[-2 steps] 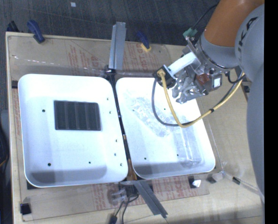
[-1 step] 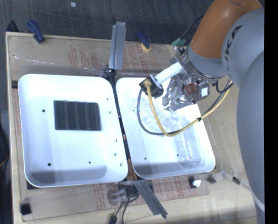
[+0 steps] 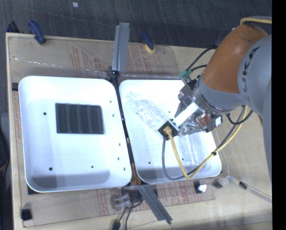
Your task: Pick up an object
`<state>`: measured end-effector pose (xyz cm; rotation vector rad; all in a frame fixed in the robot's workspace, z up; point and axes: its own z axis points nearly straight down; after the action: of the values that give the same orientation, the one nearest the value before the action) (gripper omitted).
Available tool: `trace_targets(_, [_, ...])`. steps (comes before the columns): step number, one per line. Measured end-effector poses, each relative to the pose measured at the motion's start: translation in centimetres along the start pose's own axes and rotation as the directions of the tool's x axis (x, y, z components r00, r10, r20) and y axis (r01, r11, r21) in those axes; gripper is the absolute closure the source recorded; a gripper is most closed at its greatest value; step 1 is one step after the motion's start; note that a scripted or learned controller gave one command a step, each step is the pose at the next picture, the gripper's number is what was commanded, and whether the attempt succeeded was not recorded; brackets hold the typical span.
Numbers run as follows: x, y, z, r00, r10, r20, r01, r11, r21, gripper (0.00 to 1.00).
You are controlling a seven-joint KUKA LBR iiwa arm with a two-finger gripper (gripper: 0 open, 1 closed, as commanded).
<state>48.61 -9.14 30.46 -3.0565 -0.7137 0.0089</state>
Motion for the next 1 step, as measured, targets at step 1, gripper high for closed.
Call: trace_targets(1, [2.39, 4.11, 1.25, 0.924, -0.382, -0.001, 0.382, 0.924, -0.004, 1.0])
